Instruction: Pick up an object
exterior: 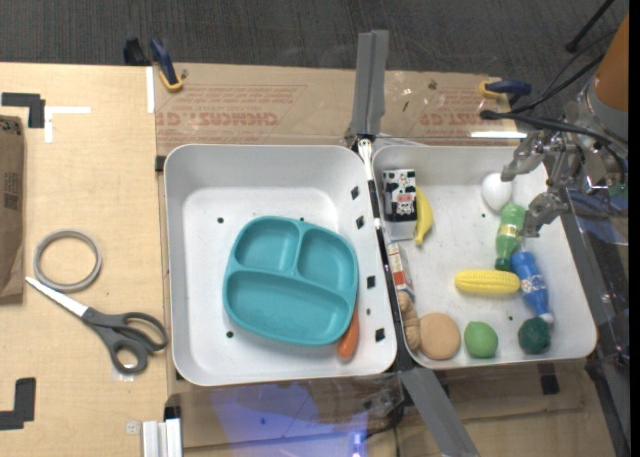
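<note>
The gripper [533, 190] hangs over the upper right part of the right bin [575, 345]; whether its fingers are released or clenched cannot be told. Just below it lies the green bottle [510, 230], the probable target: judged light, rigid and smooth, so likely to slip; grip across the body, not the neck. Adjacent are a white ball [496, 190], a blue bottle [531, 285] and a corn cob [487, 282]. The left bin [190, 245] carries a teal divided plate [290, 280]. Scissors [105, 323] and a tape roll [67, 258] lie on the bench [80, 175].
</note>
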Robot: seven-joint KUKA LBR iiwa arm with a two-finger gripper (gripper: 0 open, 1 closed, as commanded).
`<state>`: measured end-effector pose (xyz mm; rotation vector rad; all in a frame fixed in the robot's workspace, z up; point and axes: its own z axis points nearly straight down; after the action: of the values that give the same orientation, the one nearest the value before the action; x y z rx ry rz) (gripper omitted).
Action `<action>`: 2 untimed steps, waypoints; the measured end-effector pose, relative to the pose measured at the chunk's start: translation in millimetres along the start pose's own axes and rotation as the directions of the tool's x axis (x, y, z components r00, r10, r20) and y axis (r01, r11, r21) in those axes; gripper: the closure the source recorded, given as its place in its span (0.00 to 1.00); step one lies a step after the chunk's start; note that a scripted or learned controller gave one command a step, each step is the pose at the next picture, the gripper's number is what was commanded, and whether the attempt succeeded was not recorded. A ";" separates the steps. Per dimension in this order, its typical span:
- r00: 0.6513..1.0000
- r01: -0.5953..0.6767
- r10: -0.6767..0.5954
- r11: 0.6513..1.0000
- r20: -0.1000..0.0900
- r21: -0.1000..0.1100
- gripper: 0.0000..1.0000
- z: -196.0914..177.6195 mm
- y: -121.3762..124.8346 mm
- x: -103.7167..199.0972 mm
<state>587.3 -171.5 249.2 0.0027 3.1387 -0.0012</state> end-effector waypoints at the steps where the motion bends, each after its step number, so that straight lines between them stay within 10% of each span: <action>1: 0.997 0.076 -0.076 0.997 0.000 0.000 0.00 101.3 -49.2 -26.3; 2: 0.998 0.060 -0.060 0.998 0.000 0.000 0.00 156.8 -49.5 -1.9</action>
<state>589.6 -221.1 92.4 -0.0911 3.1373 -0.0017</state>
